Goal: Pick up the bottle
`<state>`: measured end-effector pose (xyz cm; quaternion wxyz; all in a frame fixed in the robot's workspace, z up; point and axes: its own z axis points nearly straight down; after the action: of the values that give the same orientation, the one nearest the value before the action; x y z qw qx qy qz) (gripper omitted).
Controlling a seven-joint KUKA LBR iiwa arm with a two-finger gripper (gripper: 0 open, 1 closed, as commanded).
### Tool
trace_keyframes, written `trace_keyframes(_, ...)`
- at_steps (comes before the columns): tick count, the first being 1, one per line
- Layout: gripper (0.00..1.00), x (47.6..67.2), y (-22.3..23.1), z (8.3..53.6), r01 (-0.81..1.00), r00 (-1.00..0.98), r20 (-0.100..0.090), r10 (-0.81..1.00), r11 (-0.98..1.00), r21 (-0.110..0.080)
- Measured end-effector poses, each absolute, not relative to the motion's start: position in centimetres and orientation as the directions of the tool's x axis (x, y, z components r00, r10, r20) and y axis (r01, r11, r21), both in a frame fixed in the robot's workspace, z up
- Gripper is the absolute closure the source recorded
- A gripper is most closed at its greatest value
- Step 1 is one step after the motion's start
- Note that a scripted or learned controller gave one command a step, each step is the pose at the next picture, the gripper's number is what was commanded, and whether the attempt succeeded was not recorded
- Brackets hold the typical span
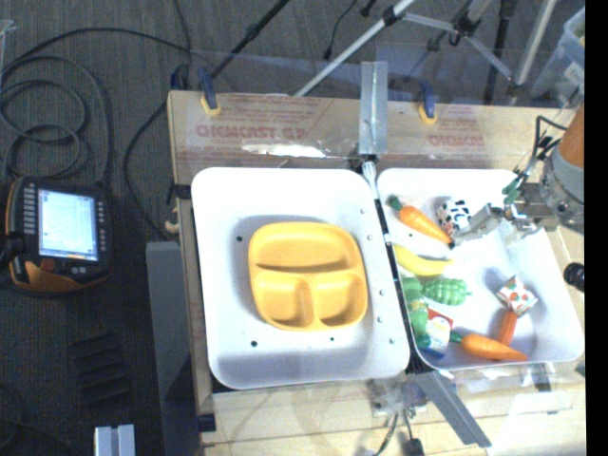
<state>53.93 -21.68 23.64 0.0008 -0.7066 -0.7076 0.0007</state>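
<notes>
The bottle (429, 330) is green with a red and white label. It lies in the front left corner of the right bin (556, 335), against the wall between the two bins. My gripper (483, 218) hangs over the back half of that bin, reaching in from the right. It is close to a black and white toy (456, 213) and well behind the bottle. Nothing shows in its grasp.
The right bin also holds a carrot (418, 219), a banana (424, 260), a bumpy green toy (444, 291), a red and white cube (516, 296) and another carrot (490, 348). A yellow divided tray (306, 275) sits in the left bin (223, 255).
</notes>
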Motion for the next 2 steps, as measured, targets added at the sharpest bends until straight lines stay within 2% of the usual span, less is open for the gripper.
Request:
trace_keyframes(1, 0.00, 52.71, -20.24, 10.19, 0.988, -0.155, 0.000, 0.988, 0.155, 0.000)
trace_keyframes(2, 1.00, 52.70, -20.11, 10.97, 0.988, -0.156, 0.002, 0.988, 0.156, -0.002)
